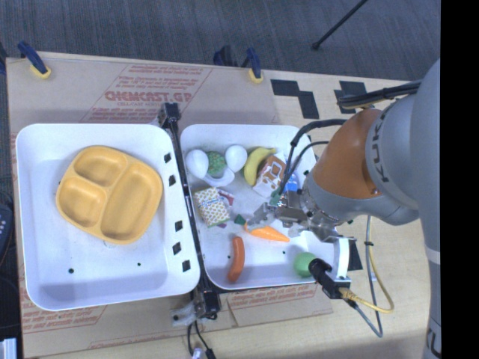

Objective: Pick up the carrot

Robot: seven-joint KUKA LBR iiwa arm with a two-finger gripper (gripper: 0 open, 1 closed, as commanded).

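Note:
The carrot [269,235], small and orange with a green top pointing left, lies on the floor of the right bin [254,277], near its middle. My gripper [278,214] hangs low over the bin just above and slightly right of the carrot, very close to it. The arm's orange band and grey wrist cover the bin's right side. I cannot make out whether anything is held.
Around the carrot lie a red sausage [236,259], a green lime [304,263], a snack packet [212,206], a banana [257,163], a small carton [271,174] and two white eggs [197,163]. The left bin [30,275] holds a yellow divided plate [110,193].

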